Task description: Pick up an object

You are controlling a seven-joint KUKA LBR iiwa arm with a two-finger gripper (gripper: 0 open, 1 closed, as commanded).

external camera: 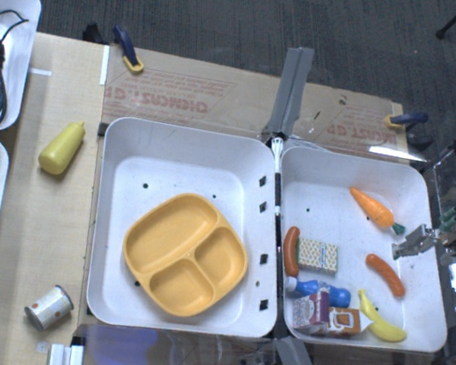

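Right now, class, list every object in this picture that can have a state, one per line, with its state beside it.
Yellow three-compartment plastic plate: lying flat in the left bin, nothing on it.
Orange toy carrot: lying in the right bin, apart from the rest.
Yellow toy banana: lying by the right bin's near wall.
Small tin can: tipped on its side on the bench.
Yellow squeeze bottle: lying on its side on the bench.

two white bins (112, 201) on a worktop (49, 217): one yellow divided tray (186, 253) in the left; in the right, one carrot (372, 207), two sausages (290, 248), one cracker (318, 255), one banana (380, 320), one blue bottle (322, 291), one carton (331, 318).
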